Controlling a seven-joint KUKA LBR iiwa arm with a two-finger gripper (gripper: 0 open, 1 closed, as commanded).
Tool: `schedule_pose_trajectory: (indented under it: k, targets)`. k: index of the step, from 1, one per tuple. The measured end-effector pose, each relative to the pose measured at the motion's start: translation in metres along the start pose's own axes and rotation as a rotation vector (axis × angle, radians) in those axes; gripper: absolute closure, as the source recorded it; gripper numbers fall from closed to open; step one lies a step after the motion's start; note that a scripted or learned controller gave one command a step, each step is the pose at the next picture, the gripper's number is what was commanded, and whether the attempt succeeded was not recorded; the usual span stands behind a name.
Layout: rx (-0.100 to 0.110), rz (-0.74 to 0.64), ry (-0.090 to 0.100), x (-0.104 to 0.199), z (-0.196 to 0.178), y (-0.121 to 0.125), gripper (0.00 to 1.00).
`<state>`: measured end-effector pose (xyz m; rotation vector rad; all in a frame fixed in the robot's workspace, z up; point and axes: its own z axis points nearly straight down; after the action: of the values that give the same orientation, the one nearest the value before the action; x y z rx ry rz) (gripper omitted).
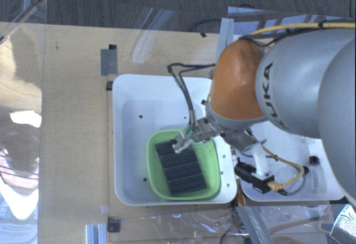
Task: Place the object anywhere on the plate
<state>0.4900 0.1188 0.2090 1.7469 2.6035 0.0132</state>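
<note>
A green square plate [211, 159] lies in the front right part of the left white bin [130, 126]. On the plate rests a dark ridged rectangular object [181, 169], stretched from the plate's back left toward its front right. My gripper [183, 143] hangs over the object's back end, at or just above its top edge. The wrist with the orange band [236, 84] and the grey arm [311, 81] cover the plate's back right corner and most of the right bin.
The right white bin [289, 190] sits beside the left one, partly under the arm, with black and yellow cabling [267, 179] over it. Grey cables [183, 87] loop from the wrist above the left bin. Wooden bench surface [72, 126] lies to the left.
</note>
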Motion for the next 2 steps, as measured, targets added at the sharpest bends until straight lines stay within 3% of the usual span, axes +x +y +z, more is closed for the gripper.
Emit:
schedule_pose_trajectory:
  k: [1,2]
  targets:
    - [0.009,-0.002,0.001,0.072,0.067,0.026,0.00]
    - [0.003,-0.363,0.001,-0.011,0.021,0.026,0.00]
